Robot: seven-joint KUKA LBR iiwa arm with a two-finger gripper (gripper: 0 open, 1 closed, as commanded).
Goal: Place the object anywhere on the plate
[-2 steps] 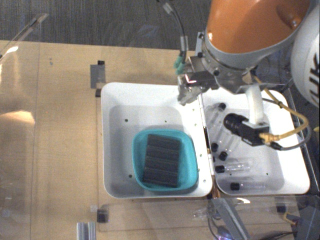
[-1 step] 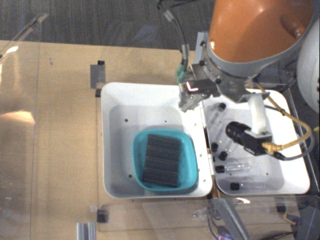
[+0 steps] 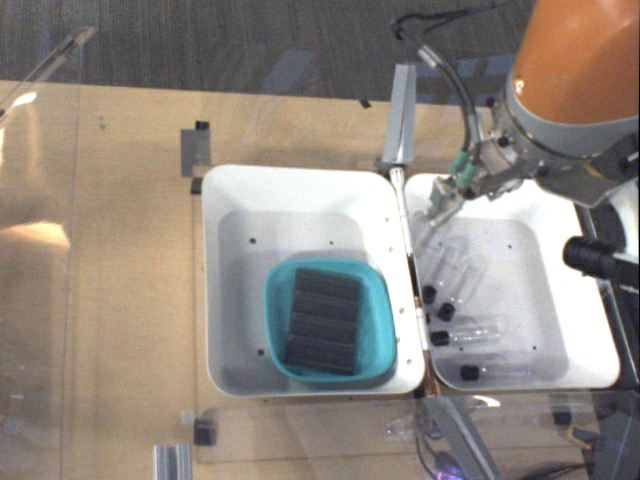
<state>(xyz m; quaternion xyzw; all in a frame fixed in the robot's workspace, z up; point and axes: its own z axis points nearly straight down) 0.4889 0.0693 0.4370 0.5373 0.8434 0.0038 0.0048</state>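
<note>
A dark grey ribbed block (image 3: pixel 323 320) lies flat on the square teal plate (image 3: pixel 377 290), which sits in the lower middle of the left bin (image 3: pixel 228 268). The block rests well inside the plate's rim. My gripper (image 3: pixel 442 204) hangs off the grey and orange arm over the upper left corner of the right bin (image 3: pixel 575 298), up and to the right of the plate and apart from it. I see nothing held at its tip.
Several clear tubes with black caps (image 3: pixel 462 334) lie on the floor of the right bin, mostly along its left and lower side. A metal post (image 3: pixel 399 116) stands behind the wall between the two bins. A black fixture (image 3: pixel 592 255) juts in at the right.
</note>
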